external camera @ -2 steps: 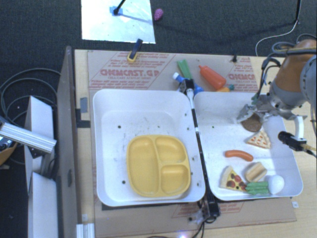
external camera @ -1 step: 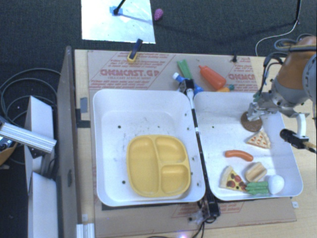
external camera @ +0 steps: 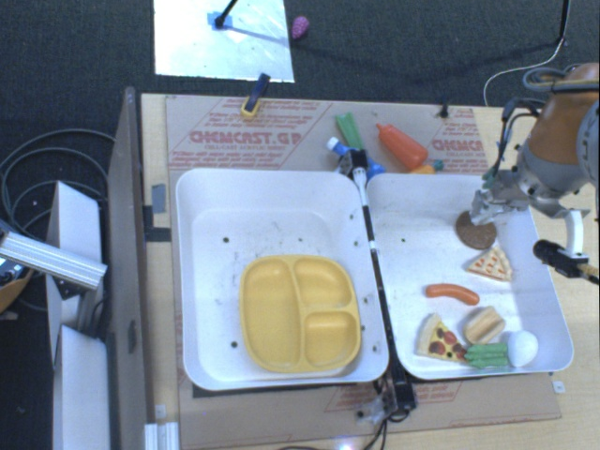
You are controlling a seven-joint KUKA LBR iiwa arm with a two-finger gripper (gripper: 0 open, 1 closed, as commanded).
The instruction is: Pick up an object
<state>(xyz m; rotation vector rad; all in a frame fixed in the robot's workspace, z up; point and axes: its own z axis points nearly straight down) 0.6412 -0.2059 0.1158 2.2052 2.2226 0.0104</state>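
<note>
gripper (external camera: 489,208) at the far right side of the right bin (external camera: 412,251), low over the floor, just above a brown disc (external camera: 475,232); fingers too blurred and small to tell how far open, and nothing seen between them. in the right bin, seven things: one brown disc near the gripper, one pizza slice (external camera: 490,265) just beside the disc, one sausage (external camera: 453,294) in the middle, a second pizza slice (external camera: 439,338) at the near edge, one bun (external camera: 484,325), one green piece (external camera: 485,354) and one white egg (external camera: 521,348), the last four close together in the near right corner. in the left bin (external camera: 211,251), one yellow tray (external camera: 300,312) with three compartments, nothing in them. behind the bins, on the board: one carrot (external camera: 401,145), one green thing (external camera: 348,128) and one blue thing (external camera: 339,146), near the divider between the two bins. farther back, one yellow and blue clip (external camera: 253,98) and, on the dark floor, one purple thing (external camera: 300,27).
</note>
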